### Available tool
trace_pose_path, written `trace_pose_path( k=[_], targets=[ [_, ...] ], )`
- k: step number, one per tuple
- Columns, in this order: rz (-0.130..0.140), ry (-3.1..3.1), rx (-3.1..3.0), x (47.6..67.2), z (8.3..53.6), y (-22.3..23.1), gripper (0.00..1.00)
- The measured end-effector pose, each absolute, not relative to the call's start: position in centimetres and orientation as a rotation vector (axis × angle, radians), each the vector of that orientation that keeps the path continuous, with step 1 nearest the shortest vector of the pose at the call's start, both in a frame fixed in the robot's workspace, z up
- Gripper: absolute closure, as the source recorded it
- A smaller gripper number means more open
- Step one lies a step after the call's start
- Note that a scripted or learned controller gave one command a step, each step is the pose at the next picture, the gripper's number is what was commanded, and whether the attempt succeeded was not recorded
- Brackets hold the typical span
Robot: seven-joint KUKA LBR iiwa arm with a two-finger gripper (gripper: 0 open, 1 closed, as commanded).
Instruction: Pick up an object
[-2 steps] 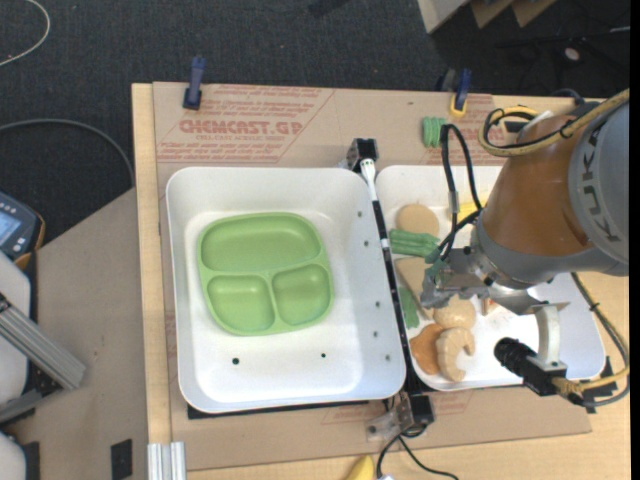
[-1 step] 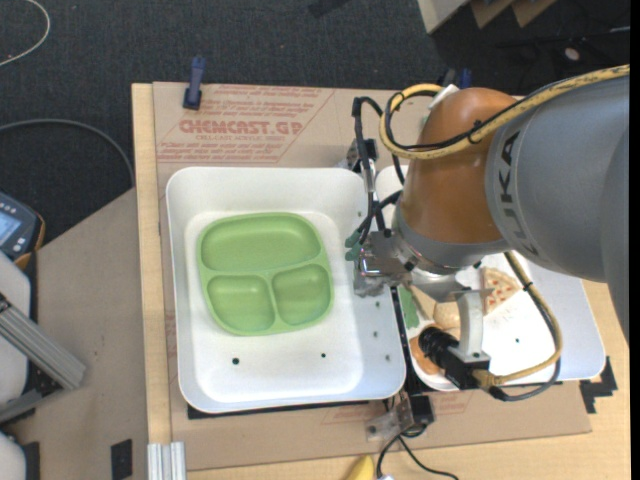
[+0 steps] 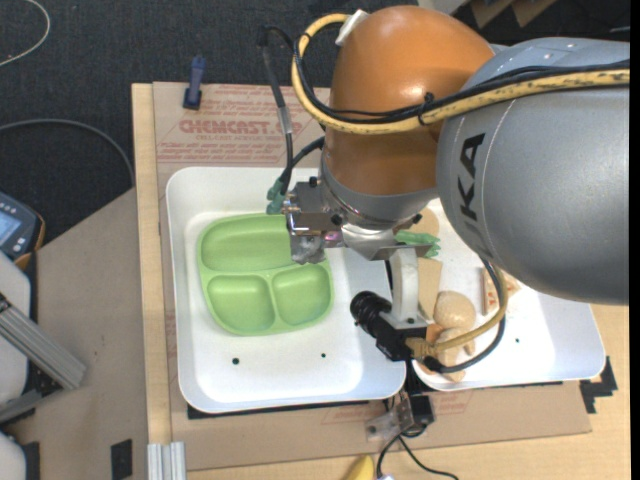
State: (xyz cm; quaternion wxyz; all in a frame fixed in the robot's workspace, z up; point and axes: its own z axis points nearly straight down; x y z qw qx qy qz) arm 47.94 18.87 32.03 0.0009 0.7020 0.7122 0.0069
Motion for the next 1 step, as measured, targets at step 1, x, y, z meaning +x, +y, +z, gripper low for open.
trace_pose_path(
  k=[1],
  targets=[
    [0.030,2.216,2.215,48.06,48.33,16.28,1.00]
  ],
)
